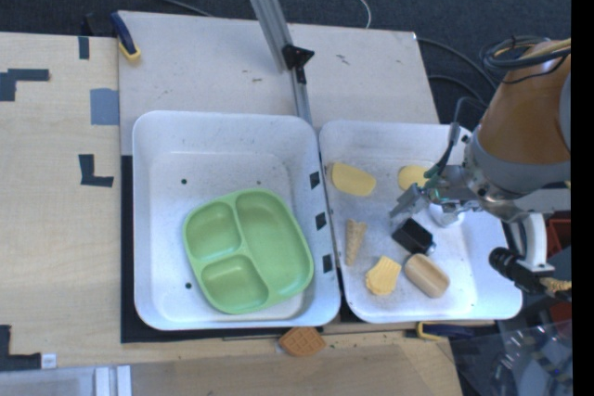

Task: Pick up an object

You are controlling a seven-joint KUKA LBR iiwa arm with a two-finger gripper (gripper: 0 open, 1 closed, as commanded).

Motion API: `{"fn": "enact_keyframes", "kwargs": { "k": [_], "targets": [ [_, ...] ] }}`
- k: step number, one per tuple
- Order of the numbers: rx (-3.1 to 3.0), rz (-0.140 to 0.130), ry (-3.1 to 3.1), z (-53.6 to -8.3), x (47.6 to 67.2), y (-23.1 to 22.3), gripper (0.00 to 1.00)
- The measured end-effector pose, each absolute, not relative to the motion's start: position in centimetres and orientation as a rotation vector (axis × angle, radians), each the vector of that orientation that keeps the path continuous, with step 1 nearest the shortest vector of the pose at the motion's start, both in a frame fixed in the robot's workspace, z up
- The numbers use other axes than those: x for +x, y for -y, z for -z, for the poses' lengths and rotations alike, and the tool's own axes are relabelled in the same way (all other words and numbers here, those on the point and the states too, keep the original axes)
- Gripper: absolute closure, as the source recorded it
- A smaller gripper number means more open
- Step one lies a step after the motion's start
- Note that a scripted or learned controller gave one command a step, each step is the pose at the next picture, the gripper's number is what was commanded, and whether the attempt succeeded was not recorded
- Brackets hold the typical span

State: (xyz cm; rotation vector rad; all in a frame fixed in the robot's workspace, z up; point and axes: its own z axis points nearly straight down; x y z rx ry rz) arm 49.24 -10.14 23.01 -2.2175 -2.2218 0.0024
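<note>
- Gripper (415, 199) sits low over the right bin (464, 303), reaching in from my right. From this angle I can't tell its state; nothing visibly caught in it.
- Black block (413, 236) lies just below the gripper, tilted, near it; I can't tell whether they touch.
- Right bin count, as I read it: six loose things.
- One yellow piece (353, 179) at upper left of that bin, well clear of the gripper.
- One smaller yellow piece (413, 175) just above the gripper, partly hidden by it.
- One pale cone (355, 240) near the bin's left wall, pointing down.
- One orange-yellow chunk (382, 276) at the lower middle.
- One tan rounded piece (426, 274) just beside that chunk, below the black block.
- Left bin (153, 199): one green divided plate (247, 249), three compartments, lying flat toward the lower right of the bin.
- One waffle-patterned brown item (302, 341) outside the bins, on the bench at their front edge.
- One blue-and-yellow clamp (124, 36) at the board's far left corner.
</note>
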Motion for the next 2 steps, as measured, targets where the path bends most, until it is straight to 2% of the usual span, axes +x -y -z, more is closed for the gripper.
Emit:
{"fn": "enact_keyframes", "kwargs": {
  "k": [1, 2],
  "targets": [
    [-2.218, -0.002, 2.222, -23.0, 49.2, 10.1, 0.0],
    [-2.215, -0.009, 2.217, -16.6, 49.0, 9.7, 0.0]
  ]
}}
